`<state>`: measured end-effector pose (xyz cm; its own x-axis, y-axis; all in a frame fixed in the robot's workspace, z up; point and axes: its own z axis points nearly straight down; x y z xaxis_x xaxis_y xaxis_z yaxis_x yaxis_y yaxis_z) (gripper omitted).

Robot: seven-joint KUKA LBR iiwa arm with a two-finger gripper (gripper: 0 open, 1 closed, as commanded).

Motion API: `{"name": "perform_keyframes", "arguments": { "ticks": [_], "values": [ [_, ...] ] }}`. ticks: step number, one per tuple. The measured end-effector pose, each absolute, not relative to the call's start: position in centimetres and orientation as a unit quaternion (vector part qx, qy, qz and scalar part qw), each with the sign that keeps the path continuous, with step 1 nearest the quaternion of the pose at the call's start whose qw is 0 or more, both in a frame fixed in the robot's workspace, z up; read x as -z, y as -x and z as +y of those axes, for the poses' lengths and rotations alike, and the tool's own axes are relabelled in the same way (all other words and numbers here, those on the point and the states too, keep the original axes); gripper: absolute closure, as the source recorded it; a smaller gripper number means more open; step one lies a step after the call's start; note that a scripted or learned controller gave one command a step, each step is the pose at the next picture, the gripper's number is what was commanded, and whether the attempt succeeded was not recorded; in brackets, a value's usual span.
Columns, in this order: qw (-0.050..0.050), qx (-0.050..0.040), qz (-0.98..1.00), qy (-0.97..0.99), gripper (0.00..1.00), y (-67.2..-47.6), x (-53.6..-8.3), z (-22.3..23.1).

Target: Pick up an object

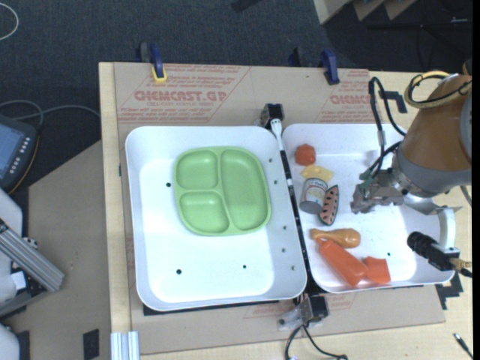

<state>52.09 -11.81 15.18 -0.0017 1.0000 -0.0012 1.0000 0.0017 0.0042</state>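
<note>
Seen from above, two white bins sit side by side. The left bin (150, 223) holds a green divided plate (223, 190). The right bin (352, 137) holds my choices, clustered at centre right of the frame: an orange ball (304, 154), a small can (312, 196), a dark watermelon slice (328, 205), a tan drumstick (339, 238) and an orange bottle (341, 263). My pincer (366, 198) hovers just right of the slice; I cannot tell its opening. I judge it best to centre over one piece standing apart from its neighbours, then descend straight.

Green divided plate (223, 190) in left bin (142, 223)
</note>
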Motion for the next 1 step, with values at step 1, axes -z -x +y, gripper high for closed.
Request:
{"name": "perform_keyframes", "arguments": {
  "ticks": [1],
  "values": [
    [0.003,-0.0015,0.707,-0.707,1.0,-51.8,-21.45,-11.99]
  ]
}}
